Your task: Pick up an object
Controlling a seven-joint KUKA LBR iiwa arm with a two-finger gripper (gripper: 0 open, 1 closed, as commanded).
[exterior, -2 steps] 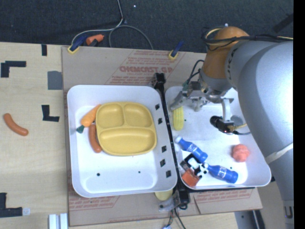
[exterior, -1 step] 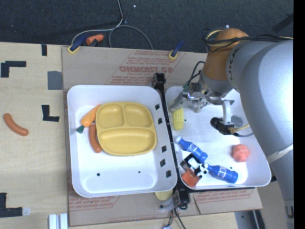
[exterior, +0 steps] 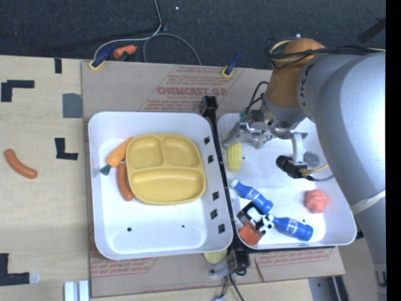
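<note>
step: reach for corn cob (exterior: pixel 234 156) | my gripper (exterior: pixel 250 133): grip state unreadable | advice: descend centred, straddle it across its narrow width, clear of the bin wall (exterior: pixel 219 168)

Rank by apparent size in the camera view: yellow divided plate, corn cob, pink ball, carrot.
Largest to smallest:
1. yellow divided plate
2. carrot
3. corn cob
4. pink ball
Carrot and corn cob look close; the plate hides part of the carrot, so that order is unsure.

Grey arm reaches in from right, orange band above wrist, pincer (exterior: pixel 245 133) pointing down and leftward, hanging low.
</note>
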